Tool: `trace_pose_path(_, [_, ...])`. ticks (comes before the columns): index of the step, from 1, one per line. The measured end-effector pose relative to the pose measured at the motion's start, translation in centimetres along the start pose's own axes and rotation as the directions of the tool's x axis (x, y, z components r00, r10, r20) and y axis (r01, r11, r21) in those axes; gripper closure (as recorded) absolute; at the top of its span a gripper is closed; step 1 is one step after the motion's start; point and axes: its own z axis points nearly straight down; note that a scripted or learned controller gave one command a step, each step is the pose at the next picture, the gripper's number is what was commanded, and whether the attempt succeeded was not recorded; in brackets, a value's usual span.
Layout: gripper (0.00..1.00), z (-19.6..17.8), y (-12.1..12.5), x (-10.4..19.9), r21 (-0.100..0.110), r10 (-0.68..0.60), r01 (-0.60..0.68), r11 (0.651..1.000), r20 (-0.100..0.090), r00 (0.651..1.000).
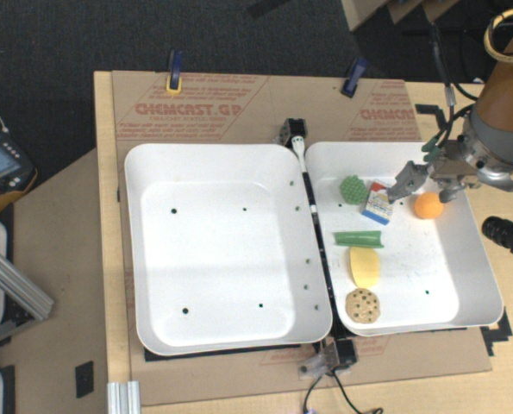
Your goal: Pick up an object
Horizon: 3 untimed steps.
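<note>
In the right bin (463, 304), along its left side, lie one cookie (362, 304) nearest the front edge, then one yellow piece (365, 266), one green bar (358, 238), one small carton (377, 204) and one green ball (353, 189). One orange ball (427, 206) sits farther right, by the far edge. The hand (430, 185) hangs between carton and orange ball with fingers spread, gripping nothing; the left bin (153, 231) adjoins.

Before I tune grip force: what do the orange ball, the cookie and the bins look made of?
Orange ball: probably plastic or foam, smooth and evenly coloured.
Cookie: tan disc with dark specks, likely a moulded toy, though that is unclear.
Bins: thin white plastic with a slight sheen, rounded formed corners and a raised rim.
</note>
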Motion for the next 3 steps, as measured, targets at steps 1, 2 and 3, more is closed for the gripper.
trace_pose_path(1, [1.00,-1.1,0.1,0.0,-0.003,-0.001,0.001,1.000,0.001,1.000])
trace_pose_path(2, [1.00,1.2,-7.4,-6.7,0.006,0.009,-0.009,1.000,-0.002,1.000])
trace_pose_path(3, [1.00,-1.5,-6.9,-10.9,-0.005,0.003,-0.003,1.000,0.005,1.000])
